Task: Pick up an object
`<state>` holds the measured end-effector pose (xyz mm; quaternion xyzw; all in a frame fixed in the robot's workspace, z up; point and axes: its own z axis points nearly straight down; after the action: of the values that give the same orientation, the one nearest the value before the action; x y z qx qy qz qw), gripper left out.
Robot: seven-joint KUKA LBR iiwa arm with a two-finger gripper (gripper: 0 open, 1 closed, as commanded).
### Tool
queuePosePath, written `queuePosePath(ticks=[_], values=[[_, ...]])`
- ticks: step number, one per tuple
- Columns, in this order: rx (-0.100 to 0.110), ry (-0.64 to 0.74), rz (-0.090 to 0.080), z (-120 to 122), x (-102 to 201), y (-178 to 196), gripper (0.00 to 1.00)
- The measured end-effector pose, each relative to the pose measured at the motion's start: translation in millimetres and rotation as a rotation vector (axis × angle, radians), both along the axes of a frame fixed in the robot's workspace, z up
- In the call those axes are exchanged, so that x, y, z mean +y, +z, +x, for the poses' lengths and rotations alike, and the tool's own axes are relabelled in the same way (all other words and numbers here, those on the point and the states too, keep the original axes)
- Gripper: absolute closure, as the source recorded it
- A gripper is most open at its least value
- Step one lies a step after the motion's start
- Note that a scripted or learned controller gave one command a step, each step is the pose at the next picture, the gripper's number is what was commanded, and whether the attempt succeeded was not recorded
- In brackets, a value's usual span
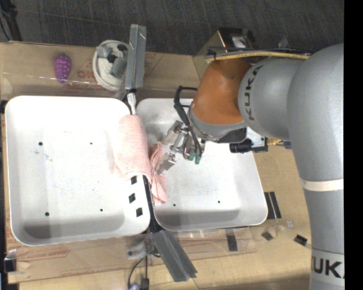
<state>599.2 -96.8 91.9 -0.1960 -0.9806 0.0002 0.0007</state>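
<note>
Arm (302, 101) sat closest to your camera, hand (169, 156) low in the right bin (242, 204). Couldn't tell its opening or any hold. Pink cloth (132, 150) lay draped over the divider, just left of the hand, long axis along the bins' shared wall.

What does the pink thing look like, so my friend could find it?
Look at the two white bins side by side. The pink cloth hangs over the wall between them, beside the gripper. It is the soft, floppy pink thing there; the purple toy sits outside the bins.
</note>
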Motion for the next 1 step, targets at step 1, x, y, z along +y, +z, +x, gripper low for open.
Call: queuePosePath(ticks=[1], values=[[-0.004, 0.079, -0.001, 17.0, 27.5, 101.9, 0.00]])
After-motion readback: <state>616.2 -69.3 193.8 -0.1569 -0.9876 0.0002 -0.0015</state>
